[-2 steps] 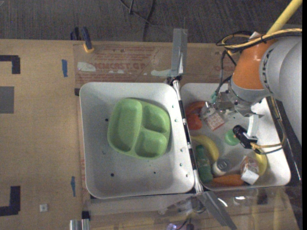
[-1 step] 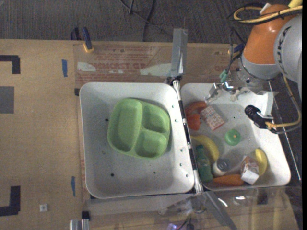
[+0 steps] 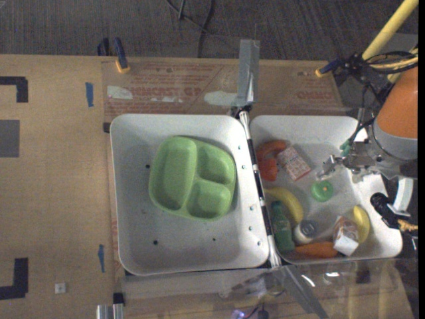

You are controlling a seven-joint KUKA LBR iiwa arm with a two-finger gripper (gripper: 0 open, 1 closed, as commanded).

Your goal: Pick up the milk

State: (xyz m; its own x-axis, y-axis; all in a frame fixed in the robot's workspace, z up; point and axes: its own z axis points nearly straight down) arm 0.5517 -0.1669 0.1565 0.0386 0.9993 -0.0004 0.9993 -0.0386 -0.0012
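The milk looks to be the small brown-and-white carton (image 3: 345,236), lying tilted near the front right corner of the right bin (image 3: 372,251). It rests between a carrot (image 3: 317,249) and a yellow lemon (image 3: 360,222). My gripper (image 3: 335,165) hangs over the right half of that bin, above and behind the carton and well apart from it. Just in front of the gripper's metal tip lies a green round piece (image 3: 323,191). Nothing shows between the fingers.
The right bin also holds a pink-and-white box (image 3: 294,163), a red-orange vegetable (image 3: 269,158), a banana (image 3: 287,203), a green bottle (image 3: 281,226) and a small can (image 3: 305,231). A green divided plate (image 3: 192,177) lies in the left bin (image 3: 133,231).
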